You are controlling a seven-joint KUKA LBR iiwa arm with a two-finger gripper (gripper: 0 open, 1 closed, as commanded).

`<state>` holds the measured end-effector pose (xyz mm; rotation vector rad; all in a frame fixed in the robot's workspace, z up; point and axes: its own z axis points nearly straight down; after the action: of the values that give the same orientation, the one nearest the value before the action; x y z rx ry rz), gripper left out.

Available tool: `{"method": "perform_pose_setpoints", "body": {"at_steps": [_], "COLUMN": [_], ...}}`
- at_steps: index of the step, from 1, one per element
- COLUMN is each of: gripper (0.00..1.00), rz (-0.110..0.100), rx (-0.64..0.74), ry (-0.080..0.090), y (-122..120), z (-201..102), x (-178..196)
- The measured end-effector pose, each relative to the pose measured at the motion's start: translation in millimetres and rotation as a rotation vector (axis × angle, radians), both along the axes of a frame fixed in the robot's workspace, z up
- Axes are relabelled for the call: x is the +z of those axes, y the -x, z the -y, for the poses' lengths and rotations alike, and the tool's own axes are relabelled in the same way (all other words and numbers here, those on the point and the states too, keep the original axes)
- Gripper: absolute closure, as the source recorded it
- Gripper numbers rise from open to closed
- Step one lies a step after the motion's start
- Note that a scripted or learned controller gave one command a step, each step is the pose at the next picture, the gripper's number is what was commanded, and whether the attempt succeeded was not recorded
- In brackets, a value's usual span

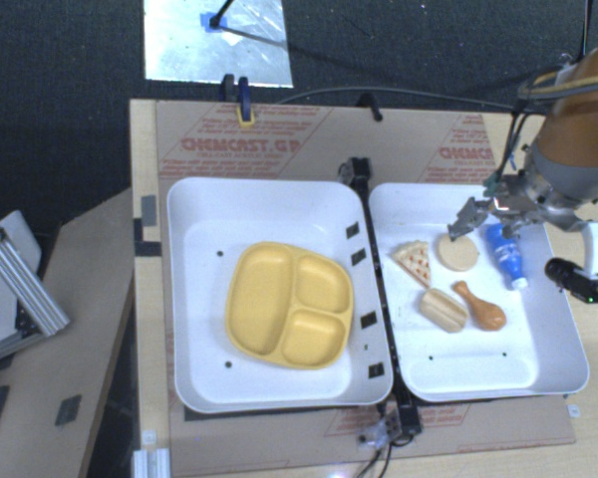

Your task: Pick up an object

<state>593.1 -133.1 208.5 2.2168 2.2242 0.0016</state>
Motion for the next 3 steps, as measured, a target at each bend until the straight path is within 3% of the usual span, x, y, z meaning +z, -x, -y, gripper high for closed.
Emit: {"method": "perform_pose_setpoints", "body": {"at_steps": [2,3], "gripper": [0.00,0.00], "rz": [0.002,0.011], "rx": [-0.001,-0.002], "ry": [0.000,0.000], "y": [-2.2,-7.5], "z": [-12.2,-11.4], "x": [-112.7,-115.2]}}
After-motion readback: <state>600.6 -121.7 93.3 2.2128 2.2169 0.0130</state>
